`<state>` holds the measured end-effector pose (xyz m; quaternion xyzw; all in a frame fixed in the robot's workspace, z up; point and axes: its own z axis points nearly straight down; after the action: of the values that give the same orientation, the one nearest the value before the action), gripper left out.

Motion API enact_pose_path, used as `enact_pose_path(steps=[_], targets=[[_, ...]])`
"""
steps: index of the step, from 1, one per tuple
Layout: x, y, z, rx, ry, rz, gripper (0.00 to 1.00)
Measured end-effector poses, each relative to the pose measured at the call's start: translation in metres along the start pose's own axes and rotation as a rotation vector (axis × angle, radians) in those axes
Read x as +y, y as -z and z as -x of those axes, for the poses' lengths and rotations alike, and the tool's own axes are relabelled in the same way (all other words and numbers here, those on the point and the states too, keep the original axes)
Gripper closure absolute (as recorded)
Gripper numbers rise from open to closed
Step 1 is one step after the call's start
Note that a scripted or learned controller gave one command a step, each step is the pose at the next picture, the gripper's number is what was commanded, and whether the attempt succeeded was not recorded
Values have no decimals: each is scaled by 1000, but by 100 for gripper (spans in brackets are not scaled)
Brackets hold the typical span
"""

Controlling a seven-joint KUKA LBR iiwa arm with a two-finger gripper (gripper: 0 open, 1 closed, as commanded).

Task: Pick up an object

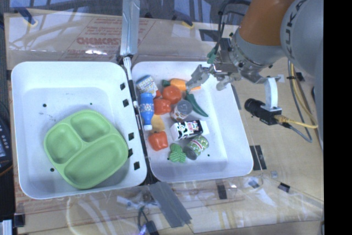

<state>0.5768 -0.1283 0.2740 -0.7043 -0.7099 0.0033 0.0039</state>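
Hand (208, 78) open, above right bin (235, 135)

a green divided plate (86, 147) with three compartments lies in the left white bin (33, 85), toward its near side. a strip of grey tape (129, 27) runs up from the seam between the two bins over the flattened cardboard (82, 36) behind them. the right white bin (231, 146) sits just beside the left one, their rims touching. more grey tape (170, 203) lies on the bench in front of the bins. the cardboard bears faded red print.
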Motion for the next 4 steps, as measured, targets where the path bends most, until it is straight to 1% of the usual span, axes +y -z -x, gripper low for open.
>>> enact_pose_path(steps=[1, 2, 3, 4], targets=[[-34, -143, -29, 0, 135, 3, 0], [83, -172, 18, 2, 156, 1, 0], [68, -171, -18, -14, 226, 22, 0], [69, -164, -16, -15, 230, 17, 100]])
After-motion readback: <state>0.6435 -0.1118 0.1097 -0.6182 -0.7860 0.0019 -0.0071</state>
